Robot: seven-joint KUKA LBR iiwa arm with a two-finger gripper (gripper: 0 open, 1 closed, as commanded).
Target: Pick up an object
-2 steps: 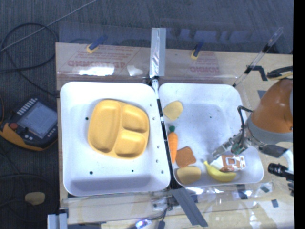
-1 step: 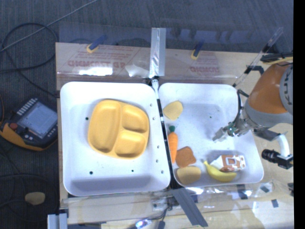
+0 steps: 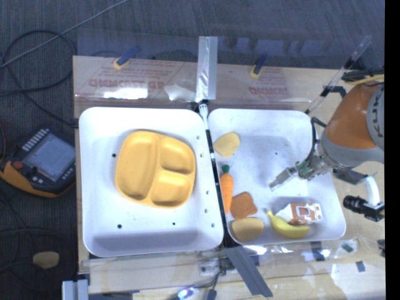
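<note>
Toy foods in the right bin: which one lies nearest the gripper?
The banana, lying beside a small white carton just below the gripper. The carrot and the other pieces sit along the bin's left wall, farther off.

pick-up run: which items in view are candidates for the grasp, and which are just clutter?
Job:
gripper, over the right bin
carrot
banana
small carton
pale yellow round piece
brown slice
tan piece

Lying about:
yellow divided tray in the left bin
handheld pendant and cables on the floor
</note>
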